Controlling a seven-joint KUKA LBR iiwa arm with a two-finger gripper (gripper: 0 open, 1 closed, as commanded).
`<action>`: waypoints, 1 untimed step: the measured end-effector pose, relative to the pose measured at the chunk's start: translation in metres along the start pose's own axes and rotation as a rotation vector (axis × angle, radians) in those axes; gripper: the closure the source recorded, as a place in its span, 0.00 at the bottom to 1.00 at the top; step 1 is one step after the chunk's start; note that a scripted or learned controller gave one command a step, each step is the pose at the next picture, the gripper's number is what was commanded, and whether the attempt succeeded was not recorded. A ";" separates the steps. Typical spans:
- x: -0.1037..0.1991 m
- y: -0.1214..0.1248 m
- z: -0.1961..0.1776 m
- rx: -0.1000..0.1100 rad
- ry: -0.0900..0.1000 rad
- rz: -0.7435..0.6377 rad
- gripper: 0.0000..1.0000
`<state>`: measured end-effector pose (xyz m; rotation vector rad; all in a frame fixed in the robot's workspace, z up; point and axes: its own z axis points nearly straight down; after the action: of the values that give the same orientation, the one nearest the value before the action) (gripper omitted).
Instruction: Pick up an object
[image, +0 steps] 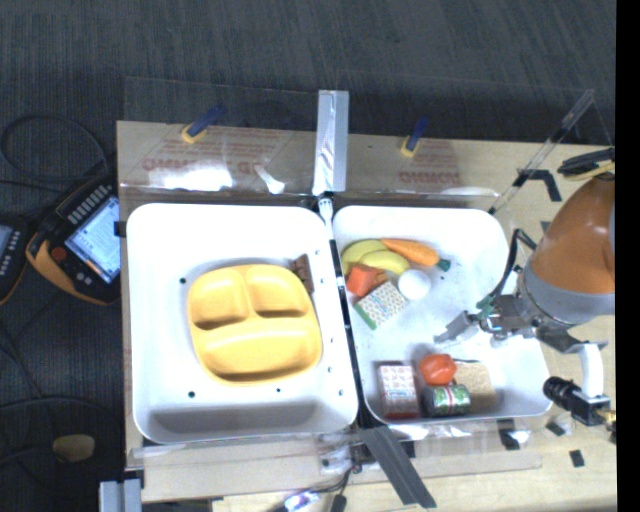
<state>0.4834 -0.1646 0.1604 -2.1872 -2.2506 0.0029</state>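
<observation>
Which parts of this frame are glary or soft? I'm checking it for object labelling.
Camera view: both white bins are bright, nearly washed out; the clear sheet behind them carries glare; the end effector is soft and small, its fingers unreadable; the yellow tray and the carrot show clearly.

Robotics lab: taped bench (480, 165), teach pendant (85, 240), cables on carpet.

The wooden bench (470, 160) carries two shallow white bins side by side, touching along their inner walls; the left bin (160, 300) sits near the bench's left edge; the right bin (480, 230) reaches toward its right side. Clear plastic sheet (230, 160) lies on the bench behind them; a yellow clip (412, 140) sits there too.
</observation>
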 end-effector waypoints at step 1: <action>0.030 0.001 0.040 0.000 0.000 -0.092 0.00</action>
<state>0.4831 -0.1345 0.1208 -2.0809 -2.3490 0.0027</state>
